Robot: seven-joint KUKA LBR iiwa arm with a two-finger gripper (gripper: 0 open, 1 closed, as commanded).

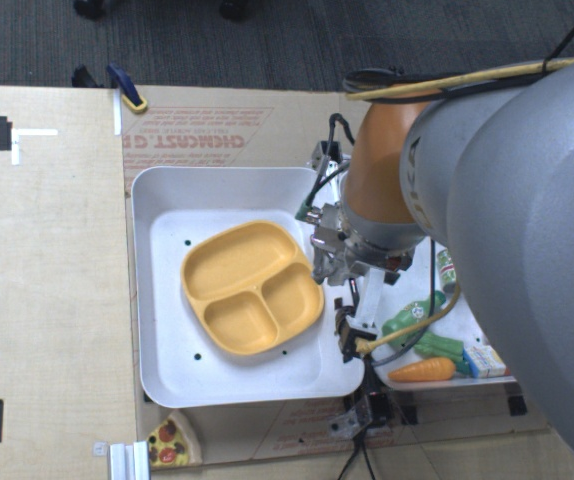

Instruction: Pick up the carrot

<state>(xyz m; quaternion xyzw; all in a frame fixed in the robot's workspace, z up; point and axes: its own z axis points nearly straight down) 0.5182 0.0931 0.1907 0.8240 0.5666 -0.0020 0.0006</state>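
Observation:
The orange carrot (422, 370) lies at the front of the right bin (467, 380), beside green toys. My gripper (339, 263) hangs below the orange-banded wrist, over the wall between the two bins and by the right edge of the yellow plate (252, 286). It is up and to the left of the carrot, and nothing is seen in its grasp. The arm hides most of the right bin.
The yellow three-section plate lies in the left bin (157, 268). Near the carrot are a green bottle (414, 316), a green piece (443, 347) and a small blue-and-white box (483, 360). A pizza-slice toy (167, 443) lies on the bench in front of the left bin.

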